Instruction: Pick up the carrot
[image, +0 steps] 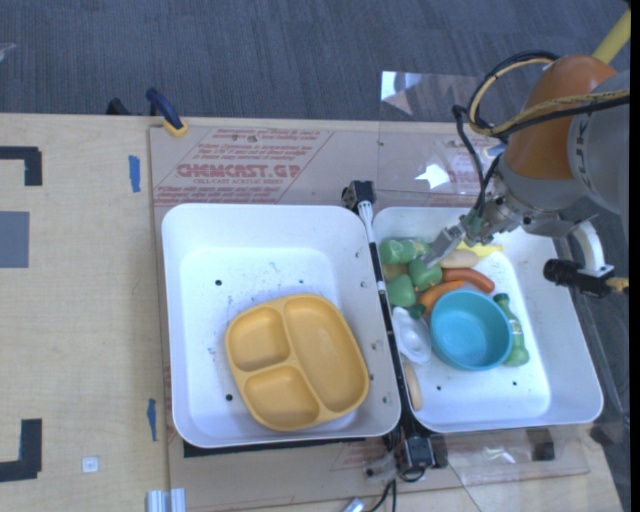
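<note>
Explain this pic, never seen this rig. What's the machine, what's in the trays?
One fixed camera looks down at a slant on a bench. The grey machine with the orange band is a robot arm reaching in from the picture's right. Its tool hangs over the right bin, low among the clutter; whether it grips anything is unclear. That bin holds a blue bowl, an orange carrot behind it, green toy vegetables and a white item. The left bin holds a yellow divided plate.

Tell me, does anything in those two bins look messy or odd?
Only mildly: the right bin has toy vegetables crowded against the blue bowl, with the carrot wedged at its rim. The yellow divided plate sits askew.
</note>
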